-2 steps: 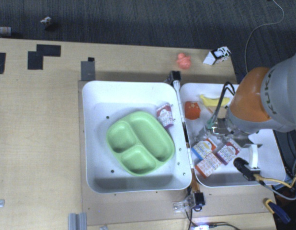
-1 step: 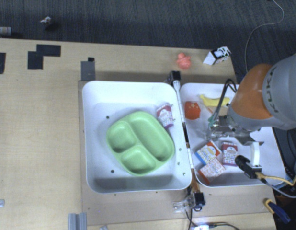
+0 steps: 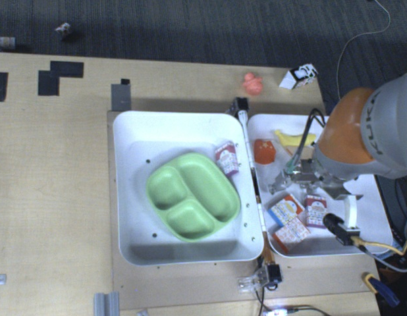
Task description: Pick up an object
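The small printed packets (image 3: 294,217) lie just below my gripper (image 3: 297,176) in the right bin (image 3: 371,203), none lifted yet, so the pick is still ahead. A red tomato (image 3: 263,151) sits up-left of me. My wrist hides the grip; I cannot tell its state.

A robotics laboratory, seen from above: a pale wooden bench (image 3: 52,196) stands on dark grey carpet (image 3: 157,15) and carries two shallow white bins, the left bin (image 3: 128,176) and the right bin (image 3: 375,196), fixed side by side with metal brackets (image 3: 121,96). A grey industrial arm (image 3: 381,130) with an orange band reaches in from the right. Loose cables (image 3: 361,38) trail across the floor, black tape marks (image 3: 58,76) dot the benchtop, and the bins hold toy groceries and a green divided plate (image 3: 193,195).
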`<state>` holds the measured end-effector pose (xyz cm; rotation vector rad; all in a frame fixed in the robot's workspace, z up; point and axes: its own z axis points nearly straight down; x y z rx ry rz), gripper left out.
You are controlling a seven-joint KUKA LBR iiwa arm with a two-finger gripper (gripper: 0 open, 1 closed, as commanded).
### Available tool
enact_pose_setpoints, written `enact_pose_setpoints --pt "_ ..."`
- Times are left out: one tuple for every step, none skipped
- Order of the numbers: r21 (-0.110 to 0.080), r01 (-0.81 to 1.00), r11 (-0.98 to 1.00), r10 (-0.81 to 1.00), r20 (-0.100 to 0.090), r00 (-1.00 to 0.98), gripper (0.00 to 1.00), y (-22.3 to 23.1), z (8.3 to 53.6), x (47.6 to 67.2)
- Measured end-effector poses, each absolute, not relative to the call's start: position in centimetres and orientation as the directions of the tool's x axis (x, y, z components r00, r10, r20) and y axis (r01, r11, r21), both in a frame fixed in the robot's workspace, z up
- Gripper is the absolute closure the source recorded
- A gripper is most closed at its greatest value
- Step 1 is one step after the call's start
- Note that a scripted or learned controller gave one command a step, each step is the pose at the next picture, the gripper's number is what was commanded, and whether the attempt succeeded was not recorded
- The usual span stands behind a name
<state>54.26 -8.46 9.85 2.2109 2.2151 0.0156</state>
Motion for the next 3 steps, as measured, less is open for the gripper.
enact_pose_setpoints --pt "0.019 1.0 0.003 1.0 -0.001 -0.003 1.0 -8.4 10.9 54.4" --pt "0.018 1.0 0.004 1.0 -0.001 -0.004 0.0 -8.4 10.9 54.4" --pt "0.022 1.0 0.006 1.0 0.0 -0.006 1.0 -8.3 12.0 54.5"
